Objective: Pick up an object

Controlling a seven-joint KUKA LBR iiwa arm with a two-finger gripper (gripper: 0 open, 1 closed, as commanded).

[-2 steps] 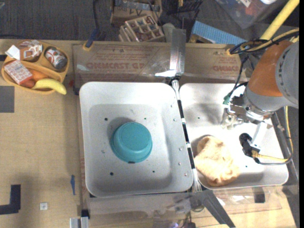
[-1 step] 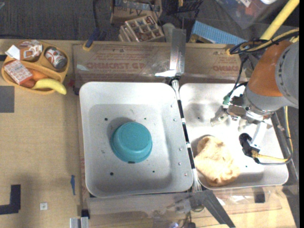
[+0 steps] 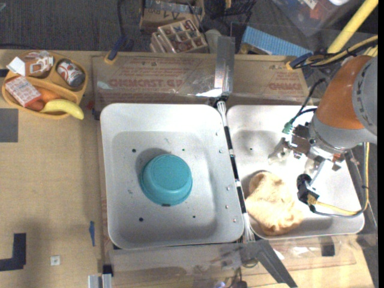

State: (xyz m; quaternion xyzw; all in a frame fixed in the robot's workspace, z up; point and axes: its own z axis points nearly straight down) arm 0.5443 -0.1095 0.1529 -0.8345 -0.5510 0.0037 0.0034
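- The end effector [image 3: 287, 150] hangs over the right bin [image 3: 354, 224]; I cannot tell how it is set.
- A soft tan cloth [image 3: 273, 204] lies just below it, near enough to grab.
- The teal bowl [image 3: 167, 179] sits far off to its left, in the other bin [image 3: 120, 119].

Teal bowl [image 3: 167, 179] sitting mid left bin [image 3: 120, 131], floor around it lying open; tan cloth [image 3: 273, 203] crowding right bin's [image 3: 258, 122] near-left corner.

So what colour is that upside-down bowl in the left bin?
Teal bowl, clearest in the camera view.
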